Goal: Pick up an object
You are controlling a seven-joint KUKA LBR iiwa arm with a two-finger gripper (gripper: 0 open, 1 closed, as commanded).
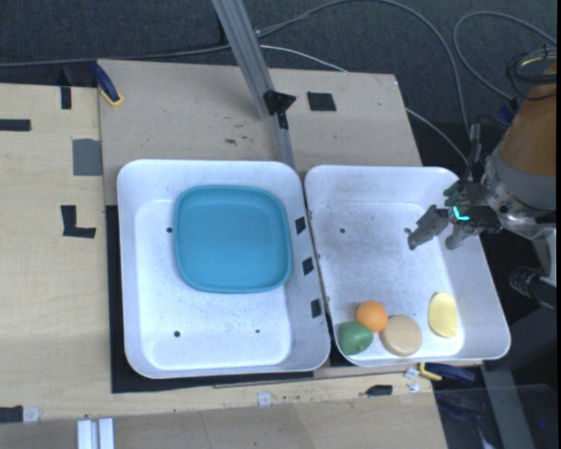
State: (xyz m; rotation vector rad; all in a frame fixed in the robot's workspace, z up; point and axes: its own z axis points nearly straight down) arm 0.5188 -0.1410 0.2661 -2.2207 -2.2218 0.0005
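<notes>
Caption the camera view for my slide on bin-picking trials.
Gripper over the right bin; four small objects along its near edge; blue plate in the left bin.

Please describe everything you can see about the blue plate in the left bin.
The blue plate is a rounded square with a raised rim, light blue, smooth and plastic-looking. It lies flat and upright in the left bin, toward its far side, resting on the bin's white floor. Nothing lies on it, and the hand is far away over the right bin.

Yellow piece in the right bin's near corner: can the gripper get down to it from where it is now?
Probably yes. The gripper hangs over the right bin, and nothing lies between it and the yellow piece. The bin wall close beside the piece may crowd the grasp.
</notes>
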